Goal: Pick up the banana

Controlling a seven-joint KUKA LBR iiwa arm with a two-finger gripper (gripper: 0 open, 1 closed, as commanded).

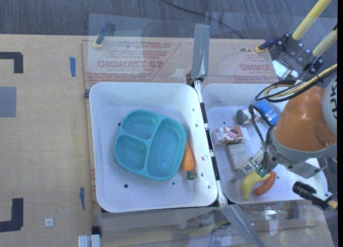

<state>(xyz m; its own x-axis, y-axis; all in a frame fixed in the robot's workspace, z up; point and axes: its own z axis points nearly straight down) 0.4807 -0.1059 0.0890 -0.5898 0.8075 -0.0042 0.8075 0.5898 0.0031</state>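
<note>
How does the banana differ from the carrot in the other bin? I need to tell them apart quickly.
The banana is yellow and curved; the carrot is orange and straight with a green end. The banana lies in the right bin, touching a reddish sausage-like piece, close under the gripper; the carrot lies in the left bin, against the teal divided plate. Both are small, elongated toy foods.

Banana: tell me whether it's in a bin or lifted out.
In the bin. The banana lies flat on the right bin floor beside a red sausage, just under the arm's hand.
</note>
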